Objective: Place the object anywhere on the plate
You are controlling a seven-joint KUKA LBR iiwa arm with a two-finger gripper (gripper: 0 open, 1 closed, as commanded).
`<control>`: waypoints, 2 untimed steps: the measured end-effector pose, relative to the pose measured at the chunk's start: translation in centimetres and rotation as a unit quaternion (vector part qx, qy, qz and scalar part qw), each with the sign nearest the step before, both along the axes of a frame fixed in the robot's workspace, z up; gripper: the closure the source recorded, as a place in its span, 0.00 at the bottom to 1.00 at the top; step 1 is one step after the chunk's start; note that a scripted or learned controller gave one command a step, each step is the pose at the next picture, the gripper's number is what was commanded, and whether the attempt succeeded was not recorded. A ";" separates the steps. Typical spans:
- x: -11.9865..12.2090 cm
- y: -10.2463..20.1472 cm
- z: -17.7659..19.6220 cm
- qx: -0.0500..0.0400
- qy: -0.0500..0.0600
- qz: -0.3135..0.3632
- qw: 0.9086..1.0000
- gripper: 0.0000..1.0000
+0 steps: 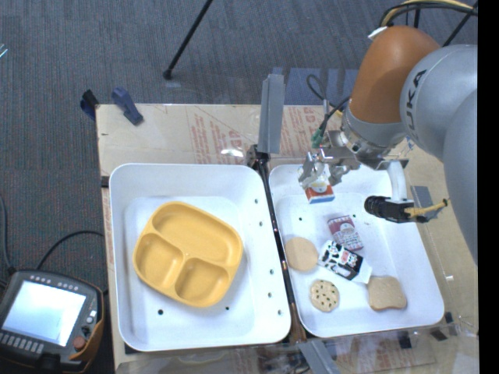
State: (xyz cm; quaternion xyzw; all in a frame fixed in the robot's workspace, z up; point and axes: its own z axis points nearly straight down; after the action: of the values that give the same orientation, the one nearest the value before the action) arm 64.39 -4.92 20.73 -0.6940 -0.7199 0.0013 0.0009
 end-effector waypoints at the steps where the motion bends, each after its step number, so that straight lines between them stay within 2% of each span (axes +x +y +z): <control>1: -2.6 9.2 -2.2 0.001 0.002 -0.001 1.000 1.00; 2: -4.6 18.7 -8.4 0.000 0.004 0.012 1.000 1.00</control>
State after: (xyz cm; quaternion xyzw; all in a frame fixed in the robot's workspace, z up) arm 59.75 13.74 12.33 -0.6856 -0.7280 0.0038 0.0040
